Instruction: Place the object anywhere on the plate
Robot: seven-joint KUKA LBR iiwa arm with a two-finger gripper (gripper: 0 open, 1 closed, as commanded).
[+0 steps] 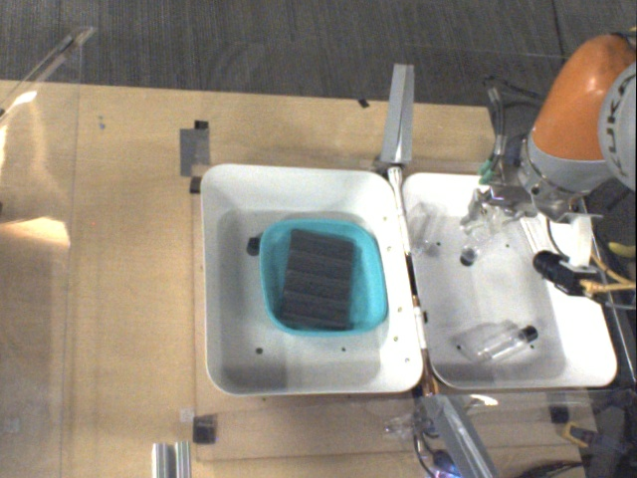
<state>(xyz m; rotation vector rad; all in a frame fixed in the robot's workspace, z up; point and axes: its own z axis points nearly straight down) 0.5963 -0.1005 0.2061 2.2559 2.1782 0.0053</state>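
A turquoise plate (373,287) lies in the middle of the left bin (229,297). A dark grey ribbed block (318,277) rests flat on the plate, covering most of its centre. My gripper (485,210) hangs over the upper part of the right bin (577,361), well to the right of the plate, beneath the orange band of the arm (582,108). A clear vial with a black cap (498,341) lies on its side near the front of the right bin, below the gripper and apart from it.
A small dark item (466,258) sits on the right bin's floor just below the gripper. A faint clear object (424,229) lies near that bin's left wall. A grey metal post (398,118) stands behind the divide between the bins. Cables (572,277) run along the right side.
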